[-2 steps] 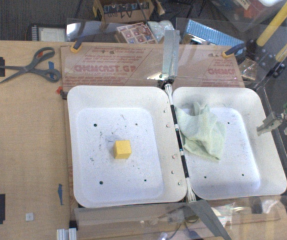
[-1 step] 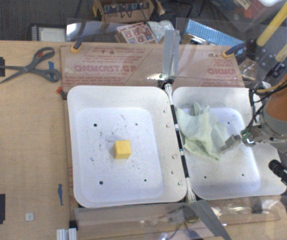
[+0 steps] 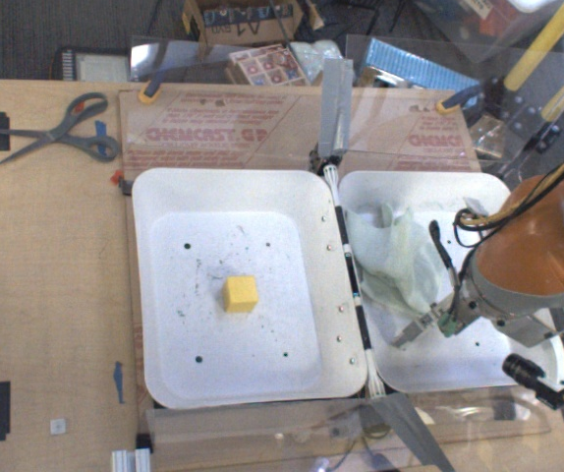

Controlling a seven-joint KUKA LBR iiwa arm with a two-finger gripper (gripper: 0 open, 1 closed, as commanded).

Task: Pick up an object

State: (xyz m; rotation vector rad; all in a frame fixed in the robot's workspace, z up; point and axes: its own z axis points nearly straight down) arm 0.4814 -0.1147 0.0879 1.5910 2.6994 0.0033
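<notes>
A small yellow cube lies near the middle of the left white bin. A crumpled pale green cloth rests in the right bin, toward its left and back. My gripper hangs low over the right bin, just right of the cloth's front edge and below the arm's orange band. The wrist hides much of the gripper, and nothing can be made out in its grip.
Scissors lie on the bench at the far left. A cardboard sheet and a grey upright post stand behind the bins. Clutter of boxes fills the back edge. A black cable loops beside the arm.
</notes>
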